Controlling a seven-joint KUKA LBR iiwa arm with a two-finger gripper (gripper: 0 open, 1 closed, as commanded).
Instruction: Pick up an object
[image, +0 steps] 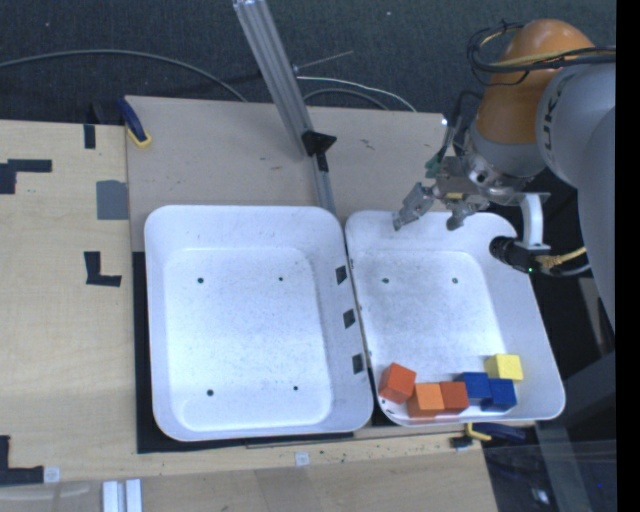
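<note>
Lettering on arm (585, 110) unreadable, perhaps "UK"; hand (433, 214) spread.

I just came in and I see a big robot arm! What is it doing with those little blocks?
The grey robot arm with the orange band is trying to pick something up. Its gripper hangs over the far edge of the right white bin, with its jaws open and nothing between them. The small blocks, orange, blue and yellow, sit bunched in that bin's near corner, away from the gripper. The left white bin sits beside it.
</note>
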